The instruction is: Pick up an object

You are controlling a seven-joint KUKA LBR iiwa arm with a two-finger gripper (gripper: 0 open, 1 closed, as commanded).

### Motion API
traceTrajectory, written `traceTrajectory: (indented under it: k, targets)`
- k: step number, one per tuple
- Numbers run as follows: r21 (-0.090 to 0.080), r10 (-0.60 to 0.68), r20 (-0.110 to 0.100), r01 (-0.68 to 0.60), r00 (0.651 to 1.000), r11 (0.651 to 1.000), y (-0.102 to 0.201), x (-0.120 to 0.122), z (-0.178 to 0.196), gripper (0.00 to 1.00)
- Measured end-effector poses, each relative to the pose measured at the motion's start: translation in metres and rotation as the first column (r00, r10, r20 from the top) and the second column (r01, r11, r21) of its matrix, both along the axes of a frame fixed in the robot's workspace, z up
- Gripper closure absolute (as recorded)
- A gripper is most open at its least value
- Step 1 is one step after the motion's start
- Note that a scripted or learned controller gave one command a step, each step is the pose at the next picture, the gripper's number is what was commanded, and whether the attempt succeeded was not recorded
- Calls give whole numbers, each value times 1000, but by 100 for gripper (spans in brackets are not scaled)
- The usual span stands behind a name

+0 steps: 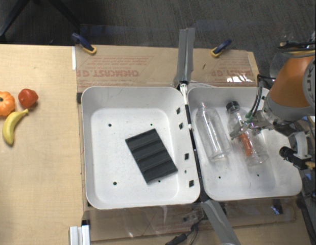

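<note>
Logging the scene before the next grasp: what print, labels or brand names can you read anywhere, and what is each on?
"CHEMCAST GP", red print seen upside down and faint, my best reading, on the cardboard sheet behind the left bin.
More red print on the cardboard behind the right bin: too glared to read.
Orange label on the clear bottle there: too small to read.

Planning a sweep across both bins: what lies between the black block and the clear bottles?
Bare left-bin floor, then the bins' adjoining rims, seen in the camera view.
</note>
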State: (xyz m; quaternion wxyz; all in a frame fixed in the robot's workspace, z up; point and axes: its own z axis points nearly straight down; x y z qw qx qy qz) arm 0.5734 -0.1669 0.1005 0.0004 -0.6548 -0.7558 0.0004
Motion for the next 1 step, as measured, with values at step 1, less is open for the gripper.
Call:
traceTrajectory:
  k: [1]
  targets:
    - [-1, -19, 0, 19, 1000, 1000, 58, -10, 120, 100]
